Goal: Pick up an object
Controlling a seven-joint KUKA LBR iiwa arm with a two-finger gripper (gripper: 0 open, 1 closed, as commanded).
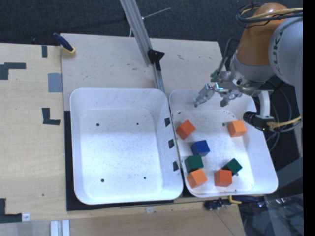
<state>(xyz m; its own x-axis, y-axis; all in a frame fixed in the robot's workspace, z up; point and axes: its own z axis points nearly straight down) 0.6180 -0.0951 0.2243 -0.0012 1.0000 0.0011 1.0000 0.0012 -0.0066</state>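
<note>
No readable text, labels, brands or numbers seen anywhere. Blocks in right bin (261, 178) bore plain faces. Tape patches on bench (29, 146) carried no lettering.

A single fixed camera looks down at a slant from above the pale wooden bench (113, 58), far enough back to take in both shallow white plastic bins (123, 146), apparently facing its far edge.
</note>
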